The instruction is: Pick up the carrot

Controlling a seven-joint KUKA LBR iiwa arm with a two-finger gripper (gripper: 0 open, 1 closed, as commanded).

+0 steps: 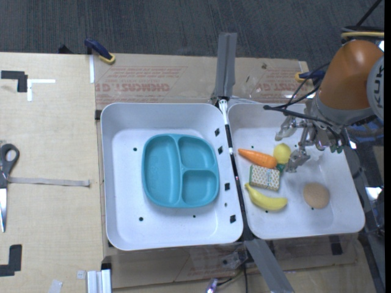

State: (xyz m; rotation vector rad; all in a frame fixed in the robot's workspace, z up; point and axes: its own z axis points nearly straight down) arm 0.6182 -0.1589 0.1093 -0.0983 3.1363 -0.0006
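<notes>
Orange carrot (257, 158) | left of end effector (297, 157), apart | finger state unclear

Wooden bench (49, 224) with two white bins (116, 182), scissors (6, 163).

A robotics lab bench. Two shallow white plastic bins (116, 182) sit on taped brown cardboard (153, 81), with steel scissors (5, 176) lying on pale plywood (43, 224) marked with black tape corners (17, 79).
</notes>
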